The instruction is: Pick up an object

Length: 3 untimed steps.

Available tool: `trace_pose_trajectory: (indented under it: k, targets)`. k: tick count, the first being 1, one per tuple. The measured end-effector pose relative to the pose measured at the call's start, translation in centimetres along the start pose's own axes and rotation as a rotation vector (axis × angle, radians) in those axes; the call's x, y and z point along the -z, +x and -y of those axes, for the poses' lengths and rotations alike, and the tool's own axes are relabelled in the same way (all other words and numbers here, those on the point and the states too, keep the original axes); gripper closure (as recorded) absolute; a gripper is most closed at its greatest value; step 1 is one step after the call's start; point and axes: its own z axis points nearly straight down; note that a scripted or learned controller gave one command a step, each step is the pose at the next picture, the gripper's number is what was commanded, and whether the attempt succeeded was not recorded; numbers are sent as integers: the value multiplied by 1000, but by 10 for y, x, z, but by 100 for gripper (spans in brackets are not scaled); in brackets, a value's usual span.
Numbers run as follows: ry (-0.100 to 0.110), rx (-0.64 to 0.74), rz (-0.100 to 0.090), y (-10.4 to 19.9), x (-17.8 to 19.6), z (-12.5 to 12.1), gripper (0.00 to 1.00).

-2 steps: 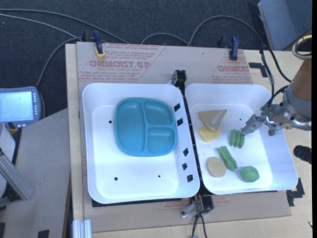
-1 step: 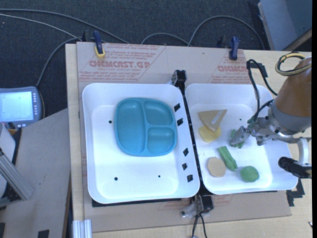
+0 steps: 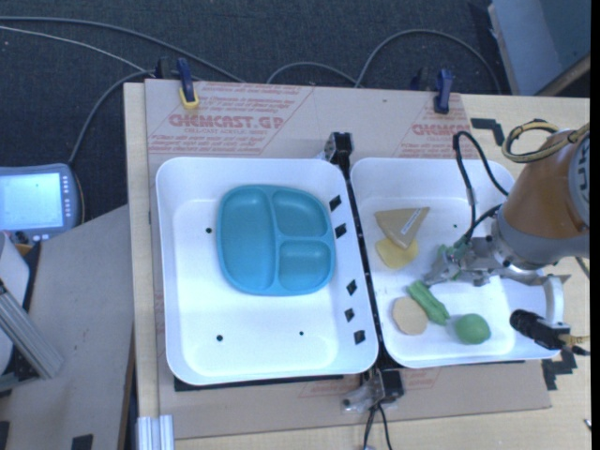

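Gripper (image 3: 448, 266) of the grey and orange arm hangs low inside the right bin (image 3: 487, 178), its tip just above the upper end of a green pickle-shaped toy (image 3: 428, 302); whether anything is pinched cannot be told. Nearby lie a green ball (image 3: 472, 328), a tan disc (image 3: 409, 317), a yellow piece (image 3: 395, 252) and a tan wedge (image 3: 403, 220). A blue divided plate (image 3: 276, 239) sits in the left bin (image 3: 253, 345).
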Motion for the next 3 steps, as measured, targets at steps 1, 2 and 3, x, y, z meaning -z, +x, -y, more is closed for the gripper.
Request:
trace_pose_trajectory:
  k: [1, 2, 3]
  targets:
    - [-6, -1, 2, -1, 14, -1, 100]
    - [-11, -1, 5, -7, 59, 1, 100]
    - [-12, 0, 6, -17, 109, -1, 100]
